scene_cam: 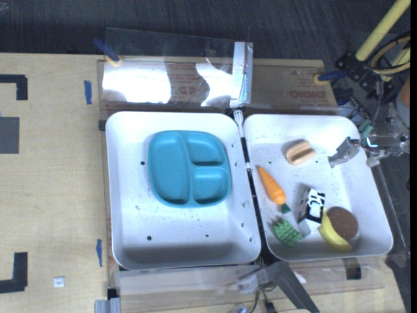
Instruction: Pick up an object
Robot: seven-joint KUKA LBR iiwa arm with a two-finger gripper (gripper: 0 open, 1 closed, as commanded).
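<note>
Gripper point(352, 150) is seen at the right bin's point(371, 240) upper right edge; its grip cannot be judged. Carrot point(272, 184) lies mid-bin.

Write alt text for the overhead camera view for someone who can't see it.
Two shallow white bins sit side by side on a bench: the left bin holds a blue divided tray, the right bin a carrot, a bread roll, a black-and-white box, a green toy and a yellow and brown toy. The gripper reaches over the right bin's upper right corner.
</note>
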